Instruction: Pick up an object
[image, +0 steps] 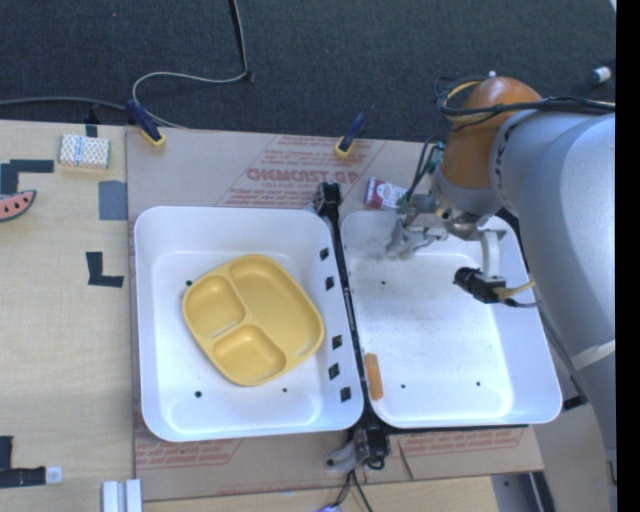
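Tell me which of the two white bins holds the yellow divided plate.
The left shallow white bin holds the yellow divided plastic plate. The right shallow white bin has the gripper over it.

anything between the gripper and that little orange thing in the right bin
Nothing visible. The gripper is at the far end of the right bin, and the small orange object lies against the bin's near left wall. The white floor between them is bare. The yellow divided plate sits in the other bin, out of the way.

Claw (408, 238) low over right bin (450, 400), far edge; yellow tray (252, 318) in left bin (160, 330), well apart.
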